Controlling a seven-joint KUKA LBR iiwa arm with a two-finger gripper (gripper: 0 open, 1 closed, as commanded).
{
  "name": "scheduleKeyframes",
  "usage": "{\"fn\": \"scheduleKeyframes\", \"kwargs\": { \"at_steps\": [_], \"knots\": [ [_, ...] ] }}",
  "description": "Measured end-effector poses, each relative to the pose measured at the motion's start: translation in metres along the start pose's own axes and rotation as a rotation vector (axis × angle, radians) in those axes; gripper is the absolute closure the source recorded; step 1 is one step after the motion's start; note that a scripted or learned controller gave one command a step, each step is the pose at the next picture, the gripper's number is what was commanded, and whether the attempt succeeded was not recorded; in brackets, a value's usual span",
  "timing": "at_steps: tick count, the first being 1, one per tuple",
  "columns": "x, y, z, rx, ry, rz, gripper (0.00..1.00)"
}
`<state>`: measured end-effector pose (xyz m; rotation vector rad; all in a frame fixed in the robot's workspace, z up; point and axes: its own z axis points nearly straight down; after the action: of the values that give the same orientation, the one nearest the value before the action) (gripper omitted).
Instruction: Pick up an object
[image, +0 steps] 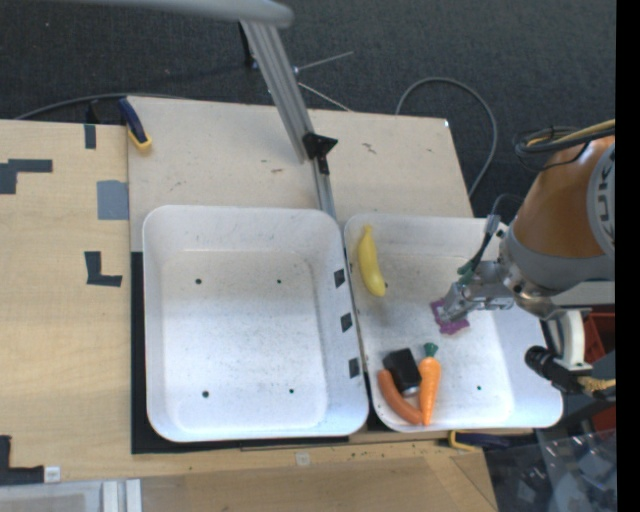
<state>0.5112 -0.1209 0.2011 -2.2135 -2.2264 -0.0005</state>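
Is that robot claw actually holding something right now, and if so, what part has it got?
The gripper sits right over a small purple object in the right bin, but a real grasp cannot be told from this view.

Speckled matt white plastic bins (240, 225), pale wood-grain bench (60, 300), glossy yellow banana (370, 262).

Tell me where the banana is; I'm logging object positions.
The banana lies in the right bin, near its upper left corner by the divider between the bins, up-left of the black block and carrots.
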Motion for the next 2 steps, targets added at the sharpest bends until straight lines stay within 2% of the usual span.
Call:
{"fn": "scheduleKeyframes", "kwargs": {
  "at_steps": [1,2],
  "knots": [
    [0.054,0.011,0.004,0.001,0.0,-0.001,1.0],
    [0.102,0.037,-0.008,-0.002,0.0,-0.001,1.0]
  ]
}}
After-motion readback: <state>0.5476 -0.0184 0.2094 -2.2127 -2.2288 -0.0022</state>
